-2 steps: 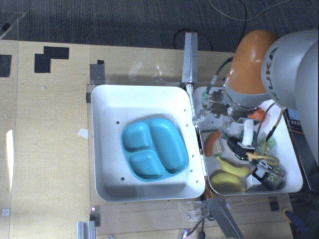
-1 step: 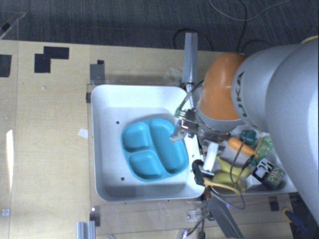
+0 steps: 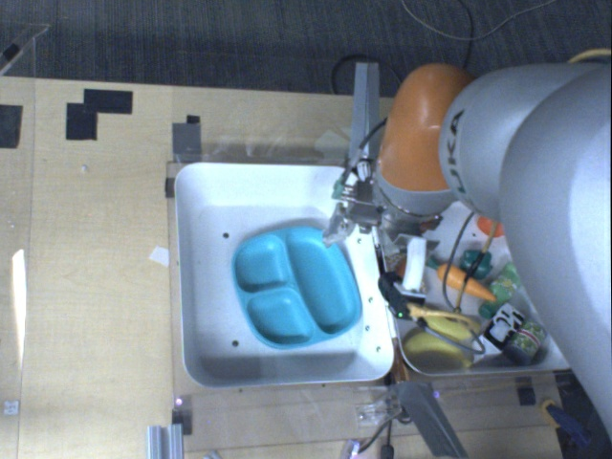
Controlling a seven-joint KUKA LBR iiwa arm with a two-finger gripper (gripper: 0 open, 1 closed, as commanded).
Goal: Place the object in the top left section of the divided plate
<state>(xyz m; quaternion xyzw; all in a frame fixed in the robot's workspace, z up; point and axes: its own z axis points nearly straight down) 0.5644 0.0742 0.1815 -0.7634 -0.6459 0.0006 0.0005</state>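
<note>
Blue plate (image 3: 296, 287) sits in left bin (image 3: 206, 256), tilted, three sections, nothing in them. Gripper (image 3: 337, 229) hangs over the plate's upper right edge, near the bin's right wall; can't tell its state, too small and blurred. Task object not identifiable. Right bin (image 3: 459, 366) holds a pile: carrot (image 3: 466, 282), banana (image 3: 449, 325), green bits, mostly under the arm (image 3: 507, 132). Bench (image 3: 86, 285) is pale wood with black tape marks. Dark carpet (image 3: 191, 17) behind, cable (image 3: 449, 12) looped on it.

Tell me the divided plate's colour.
Light blue; the divided plate shows best in the camera view.
</note>
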